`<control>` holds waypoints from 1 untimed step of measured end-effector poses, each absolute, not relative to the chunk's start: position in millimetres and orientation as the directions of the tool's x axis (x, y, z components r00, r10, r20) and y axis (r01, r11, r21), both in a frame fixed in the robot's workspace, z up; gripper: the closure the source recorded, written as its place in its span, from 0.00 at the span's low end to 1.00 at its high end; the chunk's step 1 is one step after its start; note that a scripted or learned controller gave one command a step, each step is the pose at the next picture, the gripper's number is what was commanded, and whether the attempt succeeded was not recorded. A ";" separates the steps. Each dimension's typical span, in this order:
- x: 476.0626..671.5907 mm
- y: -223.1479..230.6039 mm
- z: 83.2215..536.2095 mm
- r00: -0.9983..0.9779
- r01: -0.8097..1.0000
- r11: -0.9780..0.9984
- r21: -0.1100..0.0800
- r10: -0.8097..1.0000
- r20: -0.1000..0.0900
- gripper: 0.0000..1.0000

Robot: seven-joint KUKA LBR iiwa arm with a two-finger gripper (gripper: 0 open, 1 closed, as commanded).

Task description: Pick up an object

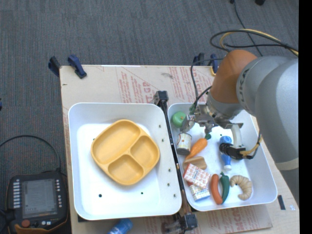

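Cardboard-topped bench (122,82) on grey carpet (122,23), two white bins (78,130), pincer (207,126) state unclear

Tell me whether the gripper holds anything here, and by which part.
It cannot be told. The gripper hangs over the right bin near the carrot and small can; the wrist hides its tips.

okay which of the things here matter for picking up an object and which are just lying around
For the job: tool, carrot, small can, green ball, blue tube, croissant, right bin.

Lying about: yellow divided plate, left bin, handheld controller, blue clamps.
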State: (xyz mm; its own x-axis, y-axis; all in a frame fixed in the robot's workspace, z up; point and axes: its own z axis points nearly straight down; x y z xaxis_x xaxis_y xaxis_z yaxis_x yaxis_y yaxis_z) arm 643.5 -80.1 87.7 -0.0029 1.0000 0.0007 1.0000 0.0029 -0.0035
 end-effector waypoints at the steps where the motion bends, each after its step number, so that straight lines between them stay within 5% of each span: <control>1: 643.6 -82.2 87.7 -0.001 1.000 0.001 -0.003 1.000 0.001 0.00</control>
